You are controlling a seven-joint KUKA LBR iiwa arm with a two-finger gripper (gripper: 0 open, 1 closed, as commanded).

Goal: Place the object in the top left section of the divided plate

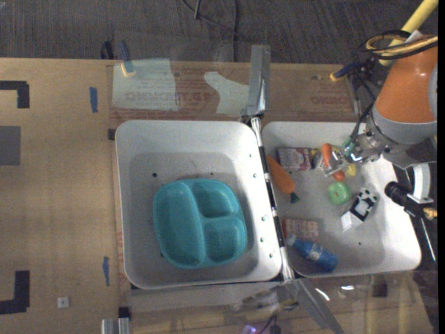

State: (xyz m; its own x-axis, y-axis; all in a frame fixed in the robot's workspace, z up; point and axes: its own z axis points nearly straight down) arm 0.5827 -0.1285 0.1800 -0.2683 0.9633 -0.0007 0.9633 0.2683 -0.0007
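Arm's orange band [410,92] sits highest, nearest the lens, over the right bin [389,245]. Hand [342,160] is down at that bin's upper middle; can't tell its state. Right by it: small orange piece [326,154], green round thing [338,193]. Tapered orange carrot [282,177] lies on the left wall, blue bottle [313,252] near the front. Teal divided plate [200,223], smooth, rounded, sits in the left bin [139,186], well apart on the wooden surface [55,207].
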